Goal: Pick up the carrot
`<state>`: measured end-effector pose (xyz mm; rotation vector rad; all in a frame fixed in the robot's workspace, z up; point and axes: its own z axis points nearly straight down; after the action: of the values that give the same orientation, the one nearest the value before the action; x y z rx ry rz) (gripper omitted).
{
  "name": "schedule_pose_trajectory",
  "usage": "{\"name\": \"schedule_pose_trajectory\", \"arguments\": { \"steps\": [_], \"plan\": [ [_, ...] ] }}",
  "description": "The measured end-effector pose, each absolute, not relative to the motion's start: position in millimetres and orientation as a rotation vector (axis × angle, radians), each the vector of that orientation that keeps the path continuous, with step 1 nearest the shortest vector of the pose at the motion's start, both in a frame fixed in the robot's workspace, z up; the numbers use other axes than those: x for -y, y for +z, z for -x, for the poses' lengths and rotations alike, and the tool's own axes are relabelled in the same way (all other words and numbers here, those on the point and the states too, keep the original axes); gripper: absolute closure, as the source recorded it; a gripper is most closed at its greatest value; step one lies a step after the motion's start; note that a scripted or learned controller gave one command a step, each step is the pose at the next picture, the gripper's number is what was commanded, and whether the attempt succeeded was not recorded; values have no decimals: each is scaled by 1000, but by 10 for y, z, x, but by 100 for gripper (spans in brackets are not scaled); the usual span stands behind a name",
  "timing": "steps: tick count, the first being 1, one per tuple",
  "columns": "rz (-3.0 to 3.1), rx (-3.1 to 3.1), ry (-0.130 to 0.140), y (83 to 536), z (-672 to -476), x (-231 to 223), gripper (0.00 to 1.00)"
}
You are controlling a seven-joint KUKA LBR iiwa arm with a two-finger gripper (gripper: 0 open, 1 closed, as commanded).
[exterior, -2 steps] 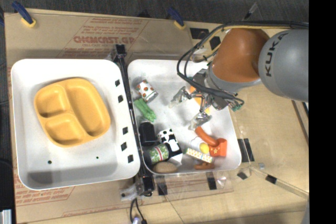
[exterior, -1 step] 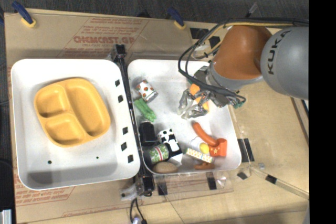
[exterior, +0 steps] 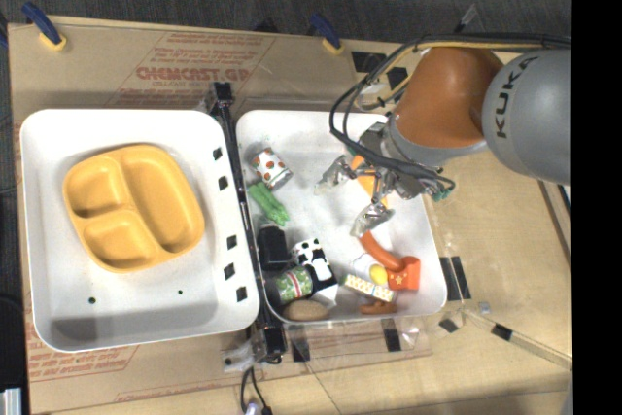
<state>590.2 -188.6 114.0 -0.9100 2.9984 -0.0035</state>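
The grey arm (exterior: 530, 117) with its orange band comes in from the right of the frame and bends down over the right bin (exterior: 292, 126). Its claw (exterior: 364, 194) hangs low in the middle of that bin, 2 thin fingers spread apart, 1 toward the left near the bin's centre and 1 (exterior: 377, 209) pointing down to the lower right. Nothing sits between them, so the claw is open and grips nothing.

The carrot (exterior: 379, 253) lies in the lower right part of the right bin, an orange stick slanting from upper left to lower right, just below the lower finger. Whether the fingertip touches it I cannot tell. At the carrot's lower end is an orange-red block (exterior: 406, 275), touching or overlapping it.

Along the bin's left side, from top to bottom, lie a small red and white can (exterior: 270, 168), a green vegetable (exterior: 266, 204), a black object (exterior: 273, 248), a black and white toy (exterior: 313, 258) and a green can (exterior: 291, 286). A brown oval item (exterior: 307, 309) rests at the bottom edge.

The left bin (exterior: 58, 306) holds a yellow divided tray (exterior: 131, 206) with 3 compartments. Both bins stand on a table (exterior: 107, 63) covered in brown cardboard.
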Motion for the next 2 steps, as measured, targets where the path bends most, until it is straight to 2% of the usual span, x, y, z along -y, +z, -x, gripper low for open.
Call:
{"name": "schedule_pose_trajectory", "arguments": {
  "steps": [1, 2],
  "plan": [
    [914, -2989, -10, 1252, -5925, 1877, 100],
    [914, -2989, -10, 1249, -5925, 1875, 0]
  ]
}}
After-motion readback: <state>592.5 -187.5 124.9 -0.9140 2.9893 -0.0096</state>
